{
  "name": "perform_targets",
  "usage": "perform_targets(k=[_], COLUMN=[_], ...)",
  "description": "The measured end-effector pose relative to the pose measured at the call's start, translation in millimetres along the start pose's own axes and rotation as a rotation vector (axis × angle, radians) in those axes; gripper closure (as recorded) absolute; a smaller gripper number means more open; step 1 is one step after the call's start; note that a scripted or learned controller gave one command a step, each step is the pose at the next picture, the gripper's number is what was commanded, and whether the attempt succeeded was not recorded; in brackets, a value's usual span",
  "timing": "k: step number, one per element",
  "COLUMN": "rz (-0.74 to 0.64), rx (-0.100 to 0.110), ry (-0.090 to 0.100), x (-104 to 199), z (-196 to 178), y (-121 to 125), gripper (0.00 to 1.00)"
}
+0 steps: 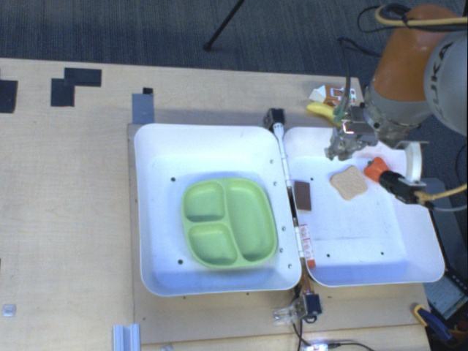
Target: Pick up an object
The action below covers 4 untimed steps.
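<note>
Across the bench, the left bin point(157, 196) keeps a green divided plate point(229, 222) out of play; the right bin point(409, 254) holds a tan toast-like piece point(349, 183), within the gripper's point(338, 149) reach just above it, empty; its pincer state I cannot tell.

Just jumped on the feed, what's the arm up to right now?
The arm reaches in from the right over the right bin, its gripper low near the bin's far edge. Nothing shows between its fingers. A tan toast piece lies just in front of it, an orange item to the right and a brown block by the divider. The left bin holds a green divided plate. No pick yet.
</note>
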<state>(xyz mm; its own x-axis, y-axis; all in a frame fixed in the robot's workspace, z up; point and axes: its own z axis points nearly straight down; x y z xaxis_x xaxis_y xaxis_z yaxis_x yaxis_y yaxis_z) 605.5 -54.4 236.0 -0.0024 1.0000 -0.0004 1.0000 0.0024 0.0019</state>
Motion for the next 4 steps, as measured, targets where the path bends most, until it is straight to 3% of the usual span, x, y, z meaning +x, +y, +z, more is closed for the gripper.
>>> perform_targets(k=[1, 2, 3, 4], rz=[0.000, -0.003, -0.004, 0.000], rx=[0.000, -0.001, 0.000, 0.000], ry=[-0.001, 0.001, 0.002, -0.001], x=[-44, -41, 32, -24], z=[-8, -11, -12, -16], y=[-40, -34, -34, -56], gripper=[1.00, 1.00, 1.00, 1.00])
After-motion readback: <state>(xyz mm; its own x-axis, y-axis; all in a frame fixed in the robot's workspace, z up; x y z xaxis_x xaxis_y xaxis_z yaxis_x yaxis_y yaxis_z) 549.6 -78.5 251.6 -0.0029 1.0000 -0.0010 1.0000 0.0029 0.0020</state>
